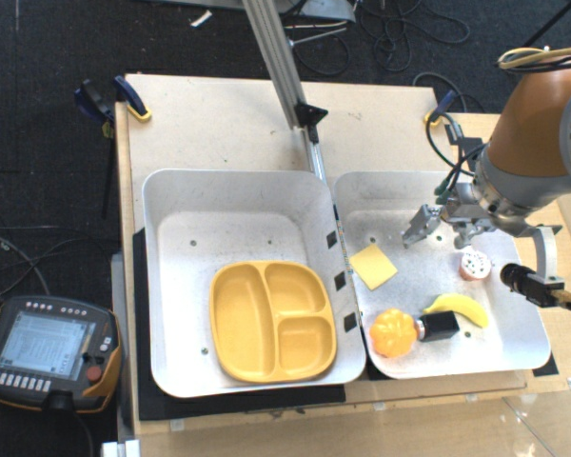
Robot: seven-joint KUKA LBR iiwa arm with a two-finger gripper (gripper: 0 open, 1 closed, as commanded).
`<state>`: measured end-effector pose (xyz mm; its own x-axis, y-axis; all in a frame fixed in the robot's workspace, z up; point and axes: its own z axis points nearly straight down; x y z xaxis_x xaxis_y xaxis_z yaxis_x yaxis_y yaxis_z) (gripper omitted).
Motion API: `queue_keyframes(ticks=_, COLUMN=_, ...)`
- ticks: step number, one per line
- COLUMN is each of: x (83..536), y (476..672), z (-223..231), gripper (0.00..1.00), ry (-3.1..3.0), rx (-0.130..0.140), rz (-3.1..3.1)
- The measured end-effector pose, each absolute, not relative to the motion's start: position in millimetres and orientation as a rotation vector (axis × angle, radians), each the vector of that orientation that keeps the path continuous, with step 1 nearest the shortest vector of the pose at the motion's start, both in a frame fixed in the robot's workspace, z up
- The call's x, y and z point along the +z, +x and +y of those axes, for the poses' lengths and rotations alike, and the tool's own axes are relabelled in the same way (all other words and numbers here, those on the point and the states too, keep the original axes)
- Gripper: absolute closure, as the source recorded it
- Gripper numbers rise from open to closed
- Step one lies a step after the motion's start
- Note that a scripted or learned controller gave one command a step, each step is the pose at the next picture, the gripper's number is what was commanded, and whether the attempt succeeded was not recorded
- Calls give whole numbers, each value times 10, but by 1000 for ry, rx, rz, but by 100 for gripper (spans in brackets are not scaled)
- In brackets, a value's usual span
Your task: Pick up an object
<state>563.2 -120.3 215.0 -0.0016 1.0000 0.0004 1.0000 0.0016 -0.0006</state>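
My gripper [441, 230] hangs over the back of the right bin [514, 350], its two grey fingers spread open with nothing between them. A flat yellow square [373, 267] lies just down-left of it. A small white and pink cylinder [473, 267] stands to its lower right. Near the bin's front lie a yellow banana [460, 308], a black block [439, 327] and an orange pumpkin-like ball [393, 333] touching the block.
The left bin [171, 217] holds a yellow divided plate [271, 320]. A metal pole [276, 46] slants in from the top to the wall between the bins. A teach pendant [48, 350] lies off the bench at lower left.
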Motion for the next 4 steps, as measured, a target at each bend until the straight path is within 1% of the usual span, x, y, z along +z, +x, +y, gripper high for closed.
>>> queue_keyframes(ticks=1, x=2151, y=5632, z=-1204, gripper=0, ry=-2220, rx=0, rz=-2222)
queue_keyframes(ticks=3, x=1171, y=5674, z=-1042, gripper=0, ry=-2216, rx=5, rz=-2220)
queue_keyframes(ticks=4, x=956, y=5680, z=-1039, gripper=0, ry=-2222, rx=-1, rz=-2221)
